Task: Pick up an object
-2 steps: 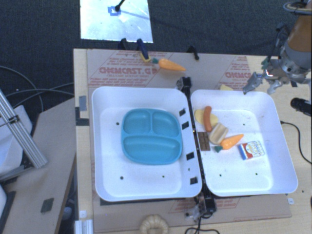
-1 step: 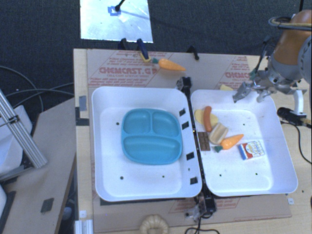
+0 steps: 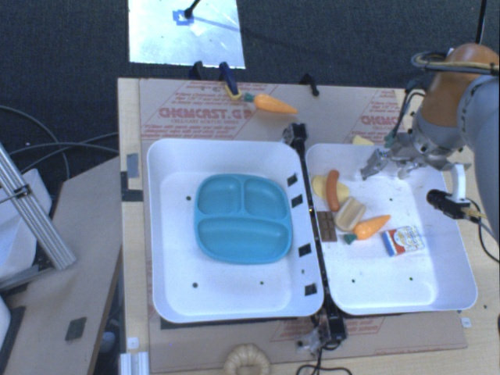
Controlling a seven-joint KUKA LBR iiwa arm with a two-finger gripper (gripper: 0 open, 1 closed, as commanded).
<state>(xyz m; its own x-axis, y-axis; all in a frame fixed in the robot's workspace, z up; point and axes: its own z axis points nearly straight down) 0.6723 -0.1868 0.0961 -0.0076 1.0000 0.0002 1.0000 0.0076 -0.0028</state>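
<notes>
Gripper (image 3: pixel 373 167) hovers over the right bin (image 3: pixel 437 287), can't tell its grip state. Toy carrot (image 3: pixel 367 227) and hot dog (image 3: pixel 333 189) sit nearby, untouched.

In my right bin (image 3: pixel 437 287) lie a red sausage (image 3: pixel 333 189) across a yellow piece (image 3: pixel 321 186); a tan bread slice (image 3: pixel 349 212); an orange carrot (image 3: pixel 369 227), tilted; a small red-and-white carton (image 3: pixel 403 241), flat.

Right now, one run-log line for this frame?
arm: over right bin's far edge | gripper: above bin floor, nothing seen held | right bin: sausage, carrot, carton | left bin: blue tray
</notes>
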